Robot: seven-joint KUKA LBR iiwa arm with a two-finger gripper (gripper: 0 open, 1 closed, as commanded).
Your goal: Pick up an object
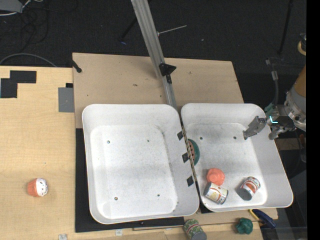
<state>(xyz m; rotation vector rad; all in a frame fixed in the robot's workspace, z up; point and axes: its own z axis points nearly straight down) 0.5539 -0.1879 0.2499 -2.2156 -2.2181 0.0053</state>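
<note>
Hand (264,127) at right edge, fingers spread, grips nothing; cans (248,188) and red ball (215,175) lie unpicked in right bin (220,111).

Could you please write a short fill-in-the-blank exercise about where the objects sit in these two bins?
1. The two cans lie in the ____ bin.
2. The ball beside the cans is ____ in colour.
3. The tool hovers over the right bin's ____ edge.
4. The orange-and-white toy rests on the bench, ____ of the left bin.

Missing words: right; red; right; left
</note>
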